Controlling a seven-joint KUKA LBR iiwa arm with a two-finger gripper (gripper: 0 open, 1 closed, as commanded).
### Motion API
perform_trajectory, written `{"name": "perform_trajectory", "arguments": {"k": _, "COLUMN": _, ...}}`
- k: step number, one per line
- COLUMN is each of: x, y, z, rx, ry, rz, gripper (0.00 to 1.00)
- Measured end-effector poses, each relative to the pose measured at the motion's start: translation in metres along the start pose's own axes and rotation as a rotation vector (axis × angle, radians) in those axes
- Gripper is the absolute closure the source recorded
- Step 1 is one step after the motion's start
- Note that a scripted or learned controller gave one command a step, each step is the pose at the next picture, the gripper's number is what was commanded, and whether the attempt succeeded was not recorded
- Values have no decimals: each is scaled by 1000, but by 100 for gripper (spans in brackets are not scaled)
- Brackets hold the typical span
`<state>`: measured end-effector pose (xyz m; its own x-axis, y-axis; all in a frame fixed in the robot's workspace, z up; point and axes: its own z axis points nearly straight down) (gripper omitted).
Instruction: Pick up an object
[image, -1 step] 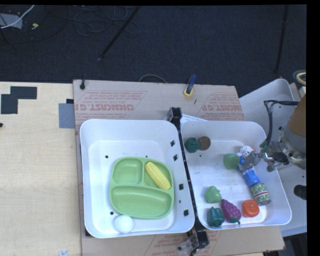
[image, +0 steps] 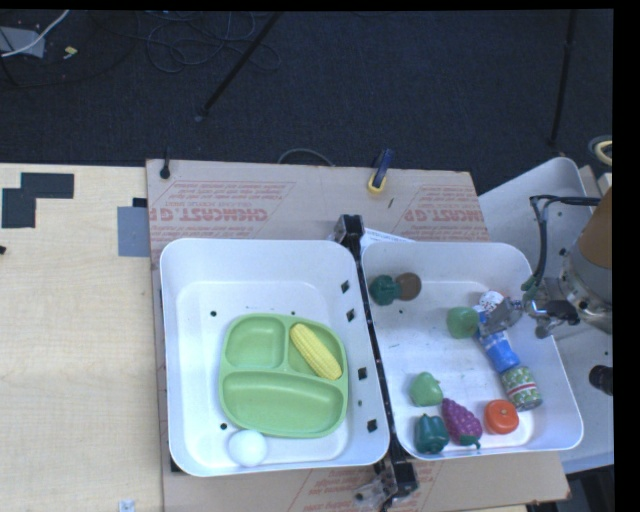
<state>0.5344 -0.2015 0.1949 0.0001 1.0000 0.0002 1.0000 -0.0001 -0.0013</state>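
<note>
the orange round plastic fruit is sitting at the near end of the right-hand white shallow bin, with the purple bumpy grape bunch just beside it. next to the orange fruit the blue-and-patterned plastic bottle is lying on its side, its long axis running from the near-right corner up and away toward the claw. the grey two-finger gripper is hanging at the far, capped end of that bottle (its tips appear slightly parted, nothing seen between them). the pale green rounded toy is lying just left of the claw, so either is within easy reach.
</note>
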Motion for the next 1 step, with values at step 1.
{"name": "perform_trajectory", "arguments": {"k": 1, "x": 3, "y": -2, "z": 64, "rx": 7, "ry": 3, "rz": -2, "gripper": 0}}
